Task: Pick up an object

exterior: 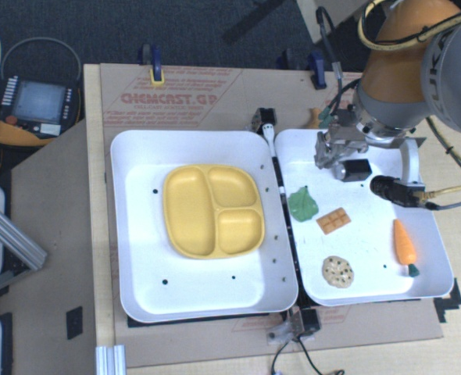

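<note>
Two shallow white bins sit side by side on the table (98, 233), which is covered by a brown board printed with red lettering along its far edge. The left bin (137, 287) holds a yellow divided plate (213, 209) with three compartments, lying flat near the bin's middle; nothing can be seen in its compartments. The right bin (430, 283) holds four small things. A green leafy piece (301, 204) lies close to the bin's left wall. Just beside it, toward the near edge, lies a small orange-brown waffle-like square (333, 221). Nearer the table's front edge rests a round speckled cookie (337, 272). A toy carrot (405, 245) with a green stub at its near end lies along the bin's right side, well apart from the cookie.

The arm (406, 53) reaches in from the right, its orange band above the wrist large in the upper right corner. The gripper (336, 156) hangs over the far part of the right bin, above the green piece and apart from it. Its metal body and a dark block beside it blur together, so whether it is parted or closed I cannot tell, and nothing is seen between its parts. A black cylindrical fitting (394, 190) with cables juts out beside it, over the bin's right side.

The arm hides the far right corner of the right bin. A handheld pendant with a screen (35, 104) sits off the table at the left.
</note>
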Controlling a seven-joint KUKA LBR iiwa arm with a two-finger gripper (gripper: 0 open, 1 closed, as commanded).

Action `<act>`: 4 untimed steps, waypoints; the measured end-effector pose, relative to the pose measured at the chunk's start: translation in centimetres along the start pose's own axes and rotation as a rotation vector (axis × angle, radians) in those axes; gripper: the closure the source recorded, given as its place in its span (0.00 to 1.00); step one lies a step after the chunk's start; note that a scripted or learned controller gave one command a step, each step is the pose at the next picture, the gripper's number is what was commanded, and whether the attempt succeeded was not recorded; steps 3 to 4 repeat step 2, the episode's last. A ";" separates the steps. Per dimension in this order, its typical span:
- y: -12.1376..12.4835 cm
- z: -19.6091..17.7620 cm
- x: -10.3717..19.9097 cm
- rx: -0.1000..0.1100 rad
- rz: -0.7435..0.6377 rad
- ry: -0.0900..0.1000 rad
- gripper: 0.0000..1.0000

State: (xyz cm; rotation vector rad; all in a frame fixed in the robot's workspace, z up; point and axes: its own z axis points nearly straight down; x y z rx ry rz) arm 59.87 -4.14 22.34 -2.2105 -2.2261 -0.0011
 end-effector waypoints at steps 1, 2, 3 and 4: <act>1.2 -0.9 5.2 -0.006 0.000 -0.002 1.00; 0.9 -1.2 10.9 -0.005 0.001 -0.001 1.00; 0.9 -1.2 10.9 -0.005 0.001 -0.001 1.00; 0.9 -1.2 10.9 -0.005 0.001 -0.001 1.00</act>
